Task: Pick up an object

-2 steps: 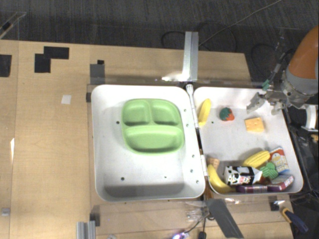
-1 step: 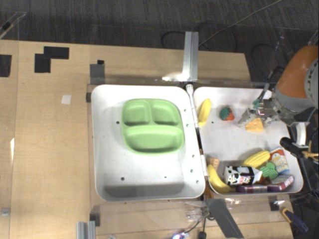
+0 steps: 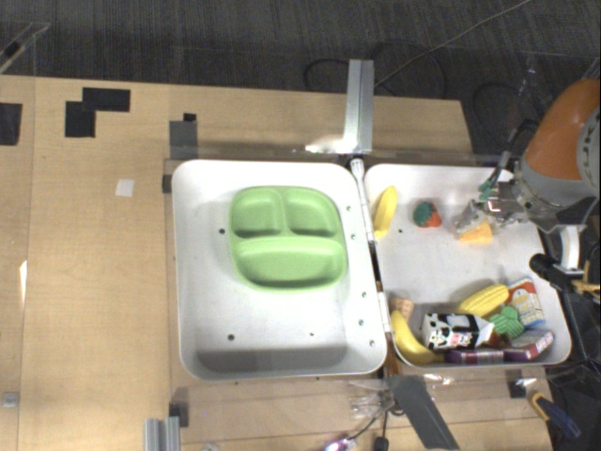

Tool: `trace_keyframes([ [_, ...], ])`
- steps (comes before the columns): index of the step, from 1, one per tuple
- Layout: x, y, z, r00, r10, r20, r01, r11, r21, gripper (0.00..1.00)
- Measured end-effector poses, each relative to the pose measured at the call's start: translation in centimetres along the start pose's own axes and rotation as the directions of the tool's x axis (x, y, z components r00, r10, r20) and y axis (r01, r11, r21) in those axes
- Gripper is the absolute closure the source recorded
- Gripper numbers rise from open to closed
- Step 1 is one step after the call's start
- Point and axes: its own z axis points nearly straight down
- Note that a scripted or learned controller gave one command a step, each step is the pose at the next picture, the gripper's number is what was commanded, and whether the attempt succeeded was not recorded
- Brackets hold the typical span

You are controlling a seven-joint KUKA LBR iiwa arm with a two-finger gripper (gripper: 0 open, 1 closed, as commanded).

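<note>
We see the grey arm with its orange band reaching in from the right, its two-finger gripper (image 3: 476,216) low over the far part of the right white bin (image 3: 441,271), touching or just above a small yellow-orange wedge (image 3: 476,235); we cannot tell how far the fingers are open or whether they hold it. A red-and-green strawberry-like toy (image 3: 428,215) and a yellow banana-shaped piece (image 3: 384,209) lie nearby. The left white bin (image 3: 202,280) holds a green three-compartment plastic tray (image 3: 285,235).
</note>
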Motion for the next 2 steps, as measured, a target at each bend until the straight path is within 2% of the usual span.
trace_keyframes([
  [1, 5.7, 5.4, -8.0, 1.000, 0.024, 0.000, -0.024, 1.000, 0.013, 1.00],
  [2, 14.8, 2.2, -8.5, 0.996, 0.091, -0.001, -0.091, 0.996, 0.016, 1.00],
])
